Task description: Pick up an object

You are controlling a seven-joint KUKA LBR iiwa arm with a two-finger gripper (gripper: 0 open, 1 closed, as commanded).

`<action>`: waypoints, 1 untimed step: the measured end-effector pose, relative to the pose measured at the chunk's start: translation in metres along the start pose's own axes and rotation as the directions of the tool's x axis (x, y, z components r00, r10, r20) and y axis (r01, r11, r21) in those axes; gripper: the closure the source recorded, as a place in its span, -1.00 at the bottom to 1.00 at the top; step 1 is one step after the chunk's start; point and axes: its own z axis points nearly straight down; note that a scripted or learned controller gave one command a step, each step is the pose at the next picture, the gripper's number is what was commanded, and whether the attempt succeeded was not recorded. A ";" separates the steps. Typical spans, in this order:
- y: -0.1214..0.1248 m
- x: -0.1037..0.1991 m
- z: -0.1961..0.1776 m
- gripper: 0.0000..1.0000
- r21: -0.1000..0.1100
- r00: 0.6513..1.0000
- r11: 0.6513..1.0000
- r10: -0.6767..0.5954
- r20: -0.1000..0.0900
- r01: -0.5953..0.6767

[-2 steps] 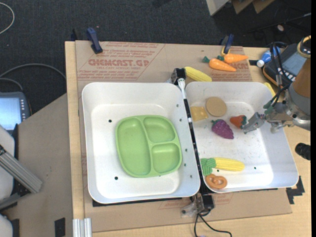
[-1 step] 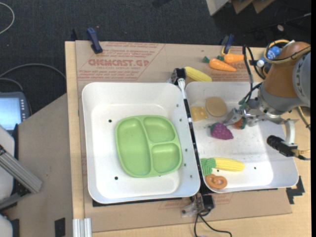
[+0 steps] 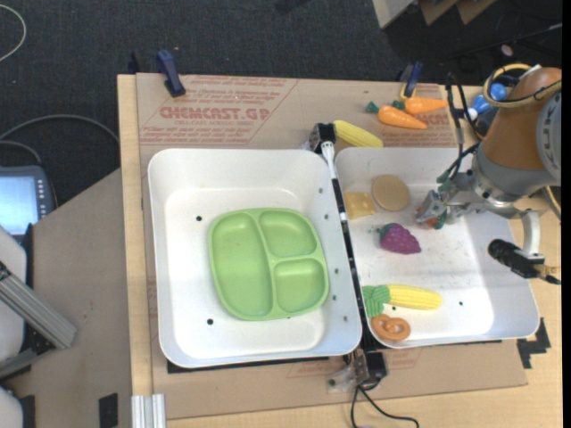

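**A:** Grapes [image 3: 400, 238], purple, lie in the right bin [image 3: 508, 324], just below and left of the gripper [image 3: 432, 210]. Why is the arm [image 3: 517, 141] hanging low there?

**B:** Probably it is lining up on them or on the tan disc [image 3: 390, 192] beside it. Whether it grips anything, I cannot tell; the tip is too small.

**A:** And the surroundings?

**B:** Corn [image 3: 406, 298] sits near the front wall. The left bin [image 3: 169, 239] holds a green divided plate [image 3: 267, 261]. Both bins rest on a cardboard-covered bench [image 3: 223, 105], with dark carpet beyond.

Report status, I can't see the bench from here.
Gripper low in right bin, jaws unreadable. Purple grapes loose just beside it. Corn, tan disc nearby, not blocking.
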 end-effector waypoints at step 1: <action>0.051 0.074 -0.012 1.00 -0.001 1.000 1.000 -0.008 -0.003 0.008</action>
